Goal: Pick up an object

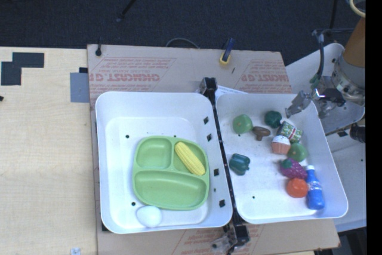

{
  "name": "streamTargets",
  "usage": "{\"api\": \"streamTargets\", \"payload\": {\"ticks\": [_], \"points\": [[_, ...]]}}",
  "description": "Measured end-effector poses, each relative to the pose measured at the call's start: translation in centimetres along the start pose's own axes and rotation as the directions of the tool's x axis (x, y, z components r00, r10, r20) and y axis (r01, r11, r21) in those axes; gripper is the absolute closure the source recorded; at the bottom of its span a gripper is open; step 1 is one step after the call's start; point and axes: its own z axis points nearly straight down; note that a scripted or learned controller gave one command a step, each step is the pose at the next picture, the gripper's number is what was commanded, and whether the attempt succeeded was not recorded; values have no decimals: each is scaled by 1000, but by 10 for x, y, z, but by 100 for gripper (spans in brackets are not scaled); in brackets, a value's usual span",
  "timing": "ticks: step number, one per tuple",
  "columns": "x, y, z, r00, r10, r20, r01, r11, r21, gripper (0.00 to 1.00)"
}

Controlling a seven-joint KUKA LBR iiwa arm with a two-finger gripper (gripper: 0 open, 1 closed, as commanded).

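Claw: the claw [310, 101] hangs at the far right rim of the right bin [262, 203], above its upper right corner; whether it is open or closed, and whether it has hold of anything, cannot be told from this view.
Arm: grey wrist with an orange band [356, 45] enters from the right edge.
Right bin, upper part: a green round fruit [242, 124], a brown mushroom [261, 132] just beside it, a dark green piece [273, 119] nearer the claw.
Right bin, right side: a small can [290, 130], a cupcake [280, 144], a green piece [296, 153], purple grapes [293, 169], an orange fruit [296, 187] and a blue bottle [314, 191], crowded in a row along the wall.
Right bin, middle: a dark green pepper [239, 163] lies apart from the rest.
Left bin: the left bin [113, 122] carries a green divided plate [170, 185] with a corn cob [190, 157] in its upper right compartment; a white egg [148, 215] sits just beside the plate's lower left edge.
Table: both bins rest on cardboard [179, 71] on the table [42, 158].
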Motion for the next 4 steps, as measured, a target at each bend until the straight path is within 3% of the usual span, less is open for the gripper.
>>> {"api": "streamTargets", "payload": {"ticks": [1, 3, 4], "points": [[0, 3, -8, 1000, -2, 3, 2, 1000, -14, 0], [13, 1, 85, 1000, -4, 1, 4, 1000, -8, 0], [12, 3, 115, 1000, -1, 4, 1, 1000, -16, 0]]}}
